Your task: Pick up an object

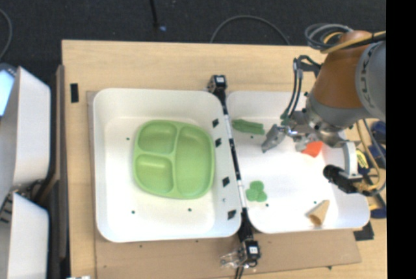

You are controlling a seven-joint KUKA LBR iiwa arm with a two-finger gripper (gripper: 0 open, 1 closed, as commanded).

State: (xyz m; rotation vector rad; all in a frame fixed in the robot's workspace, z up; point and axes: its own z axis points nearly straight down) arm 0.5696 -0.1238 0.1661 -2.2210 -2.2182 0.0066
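While the gripper (275, 136) hangs apparently empty, fingers' spread unclear, a flat green piece (247, 126) lies at its ten o'clock; lying so low, it could slip any pinch.

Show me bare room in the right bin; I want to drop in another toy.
Free: the middle of the right bin, between the green toy and the tan cone. Crowded: the far side, where the gripper hangs by the green block and orange piece.
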